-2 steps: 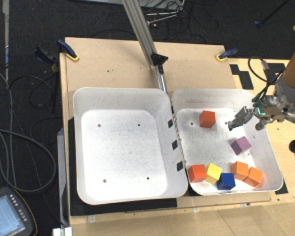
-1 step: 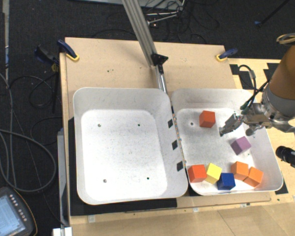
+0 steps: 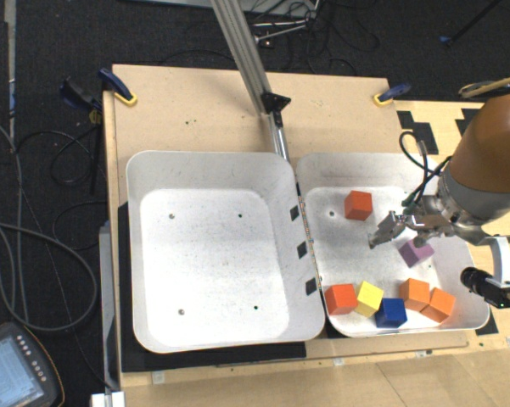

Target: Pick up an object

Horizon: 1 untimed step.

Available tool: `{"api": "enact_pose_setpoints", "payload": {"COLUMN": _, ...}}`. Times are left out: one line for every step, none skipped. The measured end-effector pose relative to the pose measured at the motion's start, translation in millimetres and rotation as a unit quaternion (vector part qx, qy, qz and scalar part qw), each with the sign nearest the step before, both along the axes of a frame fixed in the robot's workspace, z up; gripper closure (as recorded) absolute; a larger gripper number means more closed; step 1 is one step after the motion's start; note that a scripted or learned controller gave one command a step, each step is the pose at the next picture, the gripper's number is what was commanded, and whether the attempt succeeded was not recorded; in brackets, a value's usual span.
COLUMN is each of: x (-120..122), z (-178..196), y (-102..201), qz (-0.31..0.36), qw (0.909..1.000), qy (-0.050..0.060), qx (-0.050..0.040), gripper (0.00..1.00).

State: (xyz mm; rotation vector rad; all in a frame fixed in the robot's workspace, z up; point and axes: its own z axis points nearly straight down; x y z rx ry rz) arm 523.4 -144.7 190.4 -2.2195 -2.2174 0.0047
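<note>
My gripper [image 3: 385,231] hangs over the middle of the right bin [image 3: 322,202], open, with nothing between its fingers. A purple block [image 3: 417,252] lies just to its right, partly under the wrist. An orange block [image 3: 358,204] sits up and to the left of the gripper. Along the bin's front edge lie an orange block [image 3: 341,298], a yellow block [image 3: 370,298], a blue block [image 3: 391,312] and two more orange blocks [image 3: 417,292] [image 3: 441,303].
The left bin [image 3: 144,227] adjoins the right bin's left wall. A slanted metal pole [image 3: 242,45] runs from the top down to the divide between the bins. Clamps [image 3: 119,87] [image 3: 392,94] hold the board's far corners.
</note>
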Motion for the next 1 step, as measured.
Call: {"api": "enact_pose_setpoints", "payload": {"x": -7.6, "z": -47.2, "y": -4.2, "qz": 0.0, "qw": 1.0, "qy": 0.0, "qx": 0.0001, "gripper": 0.0}}
